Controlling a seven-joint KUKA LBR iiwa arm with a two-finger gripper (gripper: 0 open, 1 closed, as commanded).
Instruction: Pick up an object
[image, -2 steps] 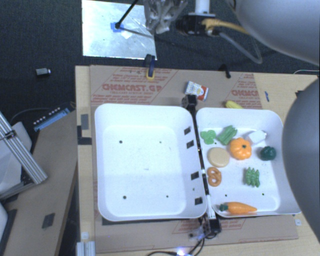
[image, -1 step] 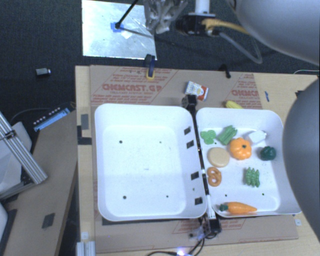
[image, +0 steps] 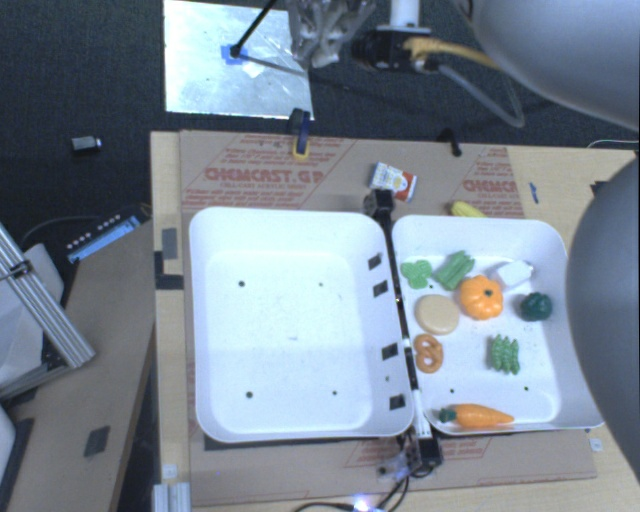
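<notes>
Choosing the toy pumpkin (image: 481, 297), which sits mid-way in the right bin (image: 545, 240) among crowded toy foods, calls for a straight descent from the gripper (image: 322, 40), hanging far above, its pincer state untellable.

One fixed camera — mounted high above the bench (image: 330, 165) — looks down obliquely, covering both bins (image: 290, 225) from moderate range.

Even overhead light, soft focus, blurred arm (image: 560, 50) at right.
</notes>
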